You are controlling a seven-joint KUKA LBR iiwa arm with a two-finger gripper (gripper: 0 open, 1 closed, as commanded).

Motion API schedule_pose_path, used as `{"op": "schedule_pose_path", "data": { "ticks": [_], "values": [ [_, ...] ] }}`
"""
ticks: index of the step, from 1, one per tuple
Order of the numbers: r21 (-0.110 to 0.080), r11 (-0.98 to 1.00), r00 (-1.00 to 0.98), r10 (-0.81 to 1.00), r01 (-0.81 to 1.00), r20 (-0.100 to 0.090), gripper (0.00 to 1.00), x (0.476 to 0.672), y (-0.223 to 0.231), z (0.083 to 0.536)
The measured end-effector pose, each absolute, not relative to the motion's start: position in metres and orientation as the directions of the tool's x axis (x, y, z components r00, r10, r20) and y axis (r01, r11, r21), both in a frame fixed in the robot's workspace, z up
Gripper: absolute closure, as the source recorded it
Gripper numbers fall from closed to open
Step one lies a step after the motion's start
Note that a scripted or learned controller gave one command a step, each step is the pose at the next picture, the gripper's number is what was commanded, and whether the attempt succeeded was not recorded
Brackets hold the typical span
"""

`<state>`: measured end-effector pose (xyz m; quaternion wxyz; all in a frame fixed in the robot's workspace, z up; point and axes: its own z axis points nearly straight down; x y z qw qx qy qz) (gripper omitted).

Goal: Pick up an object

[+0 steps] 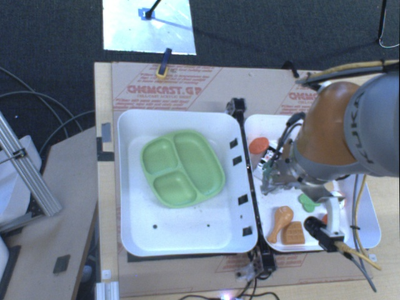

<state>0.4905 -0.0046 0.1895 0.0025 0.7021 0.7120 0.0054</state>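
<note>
The right bin (375, 230) holds an orange-red round piece (259, 145) near its far left, a tan drumstick-shaped toy (280, 220), a tan-orange block (294, 233) beside it, a small green piece (307, 202) and a red bit (324, 219). My gripper (270, 179) hangs low over the left part of this bin, between the orange-red piece and the drumstick toy. The arm's grey and orange body covers much of the bin behind it. Nothing is visible between the fingers.
The left bin (134, 230) holds a light green divided plate (182, 167). A black divider with clips (245, 167) runs between the two bins. A cardboard sheet (162, 89) lies under both bins. A yellow cable (357, 255) trails at the front right.
</note>
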Motion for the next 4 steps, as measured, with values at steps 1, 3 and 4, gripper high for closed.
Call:
{"op": "schedule_pose_path", "data": {
  "ticks": [1, 3, 4],
  "values": [
    [0.006, 0.007, -0.007, 1.000, 1.000, 0.001, 1.00, 0.490, -0.010, 0.195],
    [0.011, 0.016, -0.016, 1.000, 1.000, 0.002, 1.00, 0.493, -0.010, 0.216],
    [-0.001, 0.008, -0.008, 1.000, 1.000, 0.002, 1.00, 0.486, 0.041, 0.182]
  ]
}}
